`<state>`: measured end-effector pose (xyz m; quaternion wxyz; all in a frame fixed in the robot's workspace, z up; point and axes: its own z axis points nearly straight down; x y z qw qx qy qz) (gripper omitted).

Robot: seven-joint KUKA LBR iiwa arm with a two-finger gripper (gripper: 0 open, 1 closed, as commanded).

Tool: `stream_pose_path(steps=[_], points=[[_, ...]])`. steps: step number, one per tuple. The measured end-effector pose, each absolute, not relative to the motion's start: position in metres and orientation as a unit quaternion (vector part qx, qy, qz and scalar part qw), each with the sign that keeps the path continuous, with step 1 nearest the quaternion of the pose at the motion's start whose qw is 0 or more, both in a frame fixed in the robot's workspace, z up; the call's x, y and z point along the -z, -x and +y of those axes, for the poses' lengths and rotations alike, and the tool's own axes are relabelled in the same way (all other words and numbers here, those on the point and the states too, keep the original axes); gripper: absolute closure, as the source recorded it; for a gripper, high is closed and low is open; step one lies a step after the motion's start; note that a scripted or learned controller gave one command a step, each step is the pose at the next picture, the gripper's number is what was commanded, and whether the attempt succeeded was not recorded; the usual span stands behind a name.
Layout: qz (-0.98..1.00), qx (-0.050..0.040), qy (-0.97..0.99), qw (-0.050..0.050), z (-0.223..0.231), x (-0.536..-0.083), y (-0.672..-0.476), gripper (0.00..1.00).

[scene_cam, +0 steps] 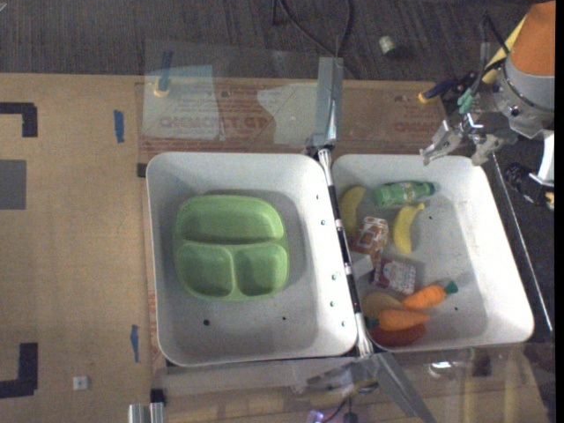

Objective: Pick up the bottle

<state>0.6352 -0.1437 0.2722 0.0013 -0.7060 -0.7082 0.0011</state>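
Two bins sat side by side on the table [70,236], and the bottle [404,192] lay on its side near the far wall of the right bin [493,263], green and running left to right, with one banana [351,210] at its left end and another banana [405,227] just below it. The tool [458,144] hung above that bin's far rim, up and to the right of the bottle, with nothing between its fingers; whether they stood apart or together could not be made out. By the look of it, the approach was the step in hand. A good grasp would have meant coming down over the bottle's middle with the fingers straddling its short width, staying off the fruit on either flank. Hard to read: the fingertips blurred into wrist hardware, the bottle's cap end was uncertain, and the packets [383,254] and carrots [421,298] further down overlapped.
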Motion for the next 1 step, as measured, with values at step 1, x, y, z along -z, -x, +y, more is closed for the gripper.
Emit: stream_pose_path(steps=[1], points=[[-0.692,-0.0011,0.722,0.001,-0.198,-0.1332,-0.6667,0.0]])
